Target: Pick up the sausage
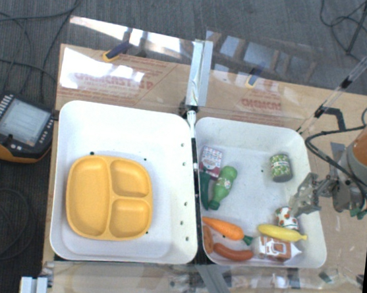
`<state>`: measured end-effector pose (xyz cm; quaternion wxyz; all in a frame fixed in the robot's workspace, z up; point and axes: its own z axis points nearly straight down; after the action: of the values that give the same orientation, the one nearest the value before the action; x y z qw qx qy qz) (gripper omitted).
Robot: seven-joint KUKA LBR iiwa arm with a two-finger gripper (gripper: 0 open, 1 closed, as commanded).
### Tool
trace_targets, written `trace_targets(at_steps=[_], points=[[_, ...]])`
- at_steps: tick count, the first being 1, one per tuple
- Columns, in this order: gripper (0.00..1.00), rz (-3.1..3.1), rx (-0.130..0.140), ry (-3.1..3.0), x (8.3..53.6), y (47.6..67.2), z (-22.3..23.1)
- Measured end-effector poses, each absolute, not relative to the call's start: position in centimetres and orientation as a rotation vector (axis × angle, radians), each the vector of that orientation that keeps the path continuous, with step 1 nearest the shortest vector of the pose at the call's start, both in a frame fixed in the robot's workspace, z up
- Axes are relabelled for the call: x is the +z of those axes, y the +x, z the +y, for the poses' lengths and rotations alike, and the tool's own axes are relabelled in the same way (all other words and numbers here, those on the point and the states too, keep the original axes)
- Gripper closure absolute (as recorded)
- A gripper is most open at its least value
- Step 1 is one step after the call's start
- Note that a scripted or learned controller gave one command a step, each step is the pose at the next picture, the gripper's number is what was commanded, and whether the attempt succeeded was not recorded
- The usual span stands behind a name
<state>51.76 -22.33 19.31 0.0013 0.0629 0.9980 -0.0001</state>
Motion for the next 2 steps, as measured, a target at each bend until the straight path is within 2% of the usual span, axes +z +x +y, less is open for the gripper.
trace_targets(at_steps=[1, 2], points=[[1.00, 3.097, 0.002, -0.526, 16.95, 48.65, -22.29], [0.00, 3.095, 0.004, -0.528, 16.96, 48.68, -22.22]])
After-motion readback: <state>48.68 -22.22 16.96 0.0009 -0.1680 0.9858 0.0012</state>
